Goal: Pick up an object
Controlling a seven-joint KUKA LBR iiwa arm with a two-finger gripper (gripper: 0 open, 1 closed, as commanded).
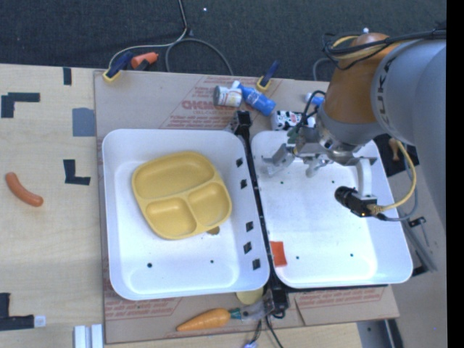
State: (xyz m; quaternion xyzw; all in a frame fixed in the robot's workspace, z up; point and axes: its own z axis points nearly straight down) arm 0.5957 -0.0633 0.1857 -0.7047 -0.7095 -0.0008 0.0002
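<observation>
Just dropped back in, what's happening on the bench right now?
The arm reaches in over the right bin, its hand open near that bin's far left corner, with nothing between its fingers. A small orange block lies near the bin's front left edge, apart from the hand. The left bin holds a yellow divided plate. Nothing has been picked up yet.
</observation>
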